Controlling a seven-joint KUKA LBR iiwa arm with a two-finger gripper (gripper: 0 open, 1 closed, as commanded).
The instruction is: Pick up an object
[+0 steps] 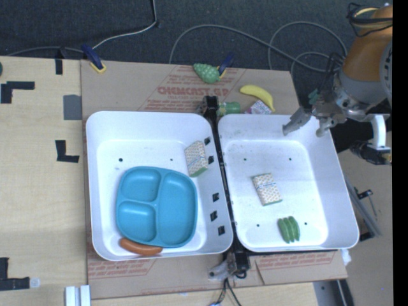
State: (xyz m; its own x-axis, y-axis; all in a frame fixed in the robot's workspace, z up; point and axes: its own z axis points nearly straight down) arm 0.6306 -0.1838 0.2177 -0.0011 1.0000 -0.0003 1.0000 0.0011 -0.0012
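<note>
My gripper (308,125) hangs over the far right corner of the right bin (331,171), fingers spread apart with nothing between them. In that bin lie a patterned sponge block (266,189) near the middle and a green ridged vegetable (289,229) toward the front. The left bin (102,145) holds a blue divided plate (155,205), an orange carrot-like piece (139,247) at the plate's front edge, and a second patterned sponge block (197,157) leaning against the right wall.
Behind the bins on the cardboard lie a yellow banana (257,95), a green toy (207,72) and a small wrapped item (258,108). Cables loop across the dark floor at the back. A black clamp (210,105) joins the bins at the rear.
</note>
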